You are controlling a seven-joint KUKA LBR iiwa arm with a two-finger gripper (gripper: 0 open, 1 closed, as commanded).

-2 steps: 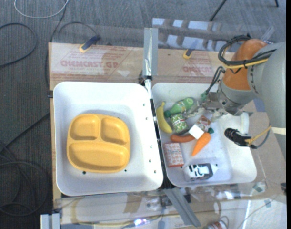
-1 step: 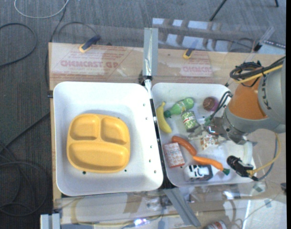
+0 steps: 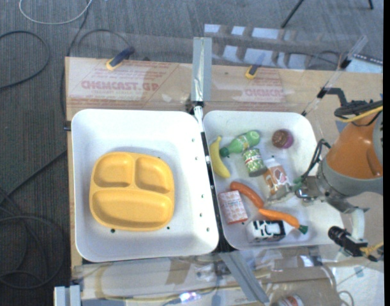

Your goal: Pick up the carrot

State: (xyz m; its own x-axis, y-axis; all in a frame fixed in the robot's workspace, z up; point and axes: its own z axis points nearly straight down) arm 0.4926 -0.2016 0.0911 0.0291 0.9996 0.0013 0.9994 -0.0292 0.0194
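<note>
The carrot (image 3: 279, 216) is orange with a green tip and lies flat near the front of the right bin (image 3: 306, 123), pointing right. An orange-red, sausage-shaped item (image 3: 247, 193) lies just to its upper left, its end close to the carrot's. The gripper (image 3: 304, 190) hangs at the bin's right side, below the arm's orange band (image 3: 355, 153). It sits a little above and to the right of the carrot, apart from it, and holds nothing that I can see.
Around the carrot in the right bin lie a black-and-white item (image 3: 266, 230), a red-and-white box (image 3: 232, 207), a clear packet (image 3: 276, 178), a banana (image 3: 218, 158), a green bottle (image 3: 240, 143), a small can (image 3: 253, 162) and a dark round fruit (image 3: 283, 138). The left bin (image 3: 86, 126) holds a yellow divided plate (image 3: 133, 190).
</note>
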